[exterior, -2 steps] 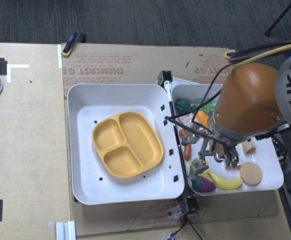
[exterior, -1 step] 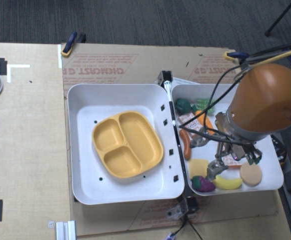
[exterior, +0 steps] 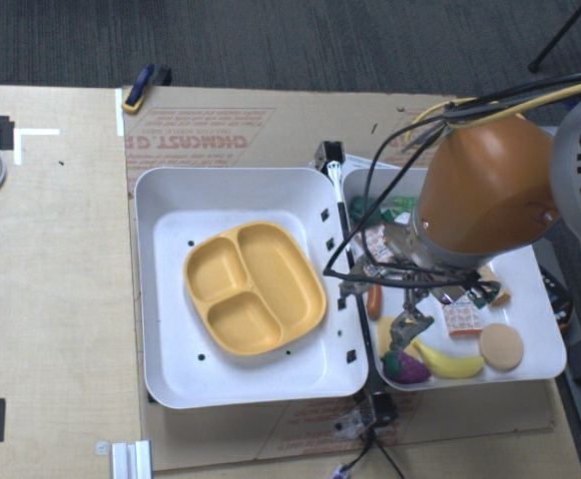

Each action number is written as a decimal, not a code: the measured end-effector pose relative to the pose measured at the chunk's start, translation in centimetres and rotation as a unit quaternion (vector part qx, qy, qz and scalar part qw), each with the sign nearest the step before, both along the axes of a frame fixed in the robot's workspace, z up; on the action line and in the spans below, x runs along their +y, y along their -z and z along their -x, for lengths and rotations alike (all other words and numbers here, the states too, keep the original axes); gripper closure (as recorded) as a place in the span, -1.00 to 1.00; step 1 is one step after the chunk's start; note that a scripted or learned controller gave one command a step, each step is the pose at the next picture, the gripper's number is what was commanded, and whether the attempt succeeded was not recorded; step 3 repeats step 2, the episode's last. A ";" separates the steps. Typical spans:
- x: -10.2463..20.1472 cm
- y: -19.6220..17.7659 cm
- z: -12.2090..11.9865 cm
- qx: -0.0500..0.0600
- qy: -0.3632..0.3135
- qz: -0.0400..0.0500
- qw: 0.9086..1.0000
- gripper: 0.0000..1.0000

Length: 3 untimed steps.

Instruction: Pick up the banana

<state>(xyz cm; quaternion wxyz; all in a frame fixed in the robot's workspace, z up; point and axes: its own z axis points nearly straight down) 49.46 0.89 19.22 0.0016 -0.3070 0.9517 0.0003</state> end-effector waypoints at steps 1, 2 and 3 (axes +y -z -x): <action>-0.4 0.0 0.8 0.000 -0.158 0.001 0.987 -1.00; 3.1 0.0 1.6 0.000 -0.288 0.001 0.958 -1.00; 3.1 0.0 1.6 0.000 -0.288 0.001 0.958 -1.00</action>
